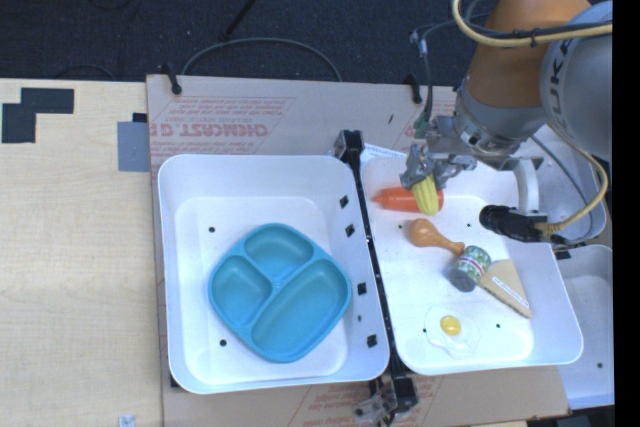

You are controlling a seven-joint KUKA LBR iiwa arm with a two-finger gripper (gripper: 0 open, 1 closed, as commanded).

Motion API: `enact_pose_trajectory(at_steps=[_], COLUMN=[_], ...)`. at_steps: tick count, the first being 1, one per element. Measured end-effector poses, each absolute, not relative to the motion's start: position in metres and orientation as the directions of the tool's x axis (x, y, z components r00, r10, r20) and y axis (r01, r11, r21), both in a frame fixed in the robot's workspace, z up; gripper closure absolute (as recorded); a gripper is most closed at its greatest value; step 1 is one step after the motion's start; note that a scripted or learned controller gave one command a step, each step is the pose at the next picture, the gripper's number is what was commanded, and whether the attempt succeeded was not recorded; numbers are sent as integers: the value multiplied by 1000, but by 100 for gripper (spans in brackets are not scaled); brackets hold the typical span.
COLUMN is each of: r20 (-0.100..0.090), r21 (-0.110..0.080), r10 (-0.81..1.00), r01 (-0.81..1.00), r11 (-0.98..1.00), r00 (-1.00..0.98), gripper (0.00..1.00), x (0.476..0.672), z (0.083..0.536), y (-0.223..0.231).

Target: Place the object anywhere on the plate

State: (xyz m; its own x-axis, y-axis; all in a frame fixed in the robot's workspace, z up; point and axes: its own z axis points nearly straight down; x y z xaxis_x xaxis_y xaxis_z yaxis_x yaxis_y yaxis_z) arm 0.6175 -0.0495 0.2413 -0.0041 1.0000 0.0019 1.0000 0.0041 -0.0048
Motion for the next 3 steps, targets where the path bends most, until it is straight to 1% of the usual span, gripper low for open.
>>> enact_pose_trajectory(at_steps=[1, 2, 3], r20=[1, 1, 0], r21=[-5, -3, -6], r10=[1000, 1000, 1000], r01=[1000, 1000, 1000], r11=[3, 4, 3], r00=[-3, -4, -3], gripper=[100, 100, 100], x=[613, 618, 609], z=[245, 237, 224], y=[6, 67, 126])
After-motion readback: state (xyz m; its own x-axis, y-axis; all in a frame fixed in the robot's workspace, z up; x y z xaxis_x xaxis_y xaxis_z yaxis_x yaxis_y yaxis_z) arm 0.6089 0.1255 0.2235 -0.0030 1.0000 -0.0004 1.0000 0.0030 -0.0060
